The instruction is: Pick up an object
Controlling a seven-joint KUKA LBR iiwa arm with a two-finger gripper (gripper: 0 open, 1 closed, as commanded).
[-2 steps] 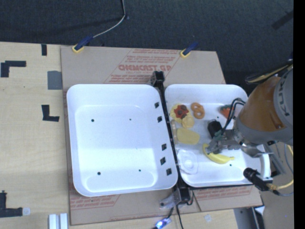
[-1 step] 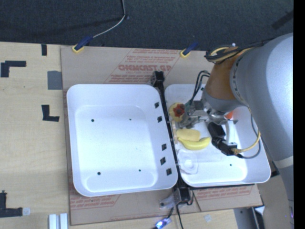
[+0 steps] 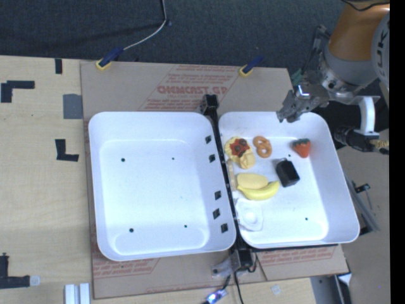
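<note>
The right bin holds several small items. A yellow banana lies near its left wall, with a white piece just below it. A pizza-like piece and a pretzel sit further back. A black block lies mid-bin, and a red strawberry rests to its upper right. My gripper hangs over the bin's far rim, above and left of the strawberry, with nothing seen between its fingers.
The left bin sits beside the right one, joined by a black clip strip. Both rest on a cardboard sheet. The grey and orange arm reaches in from the upper right.
</note>
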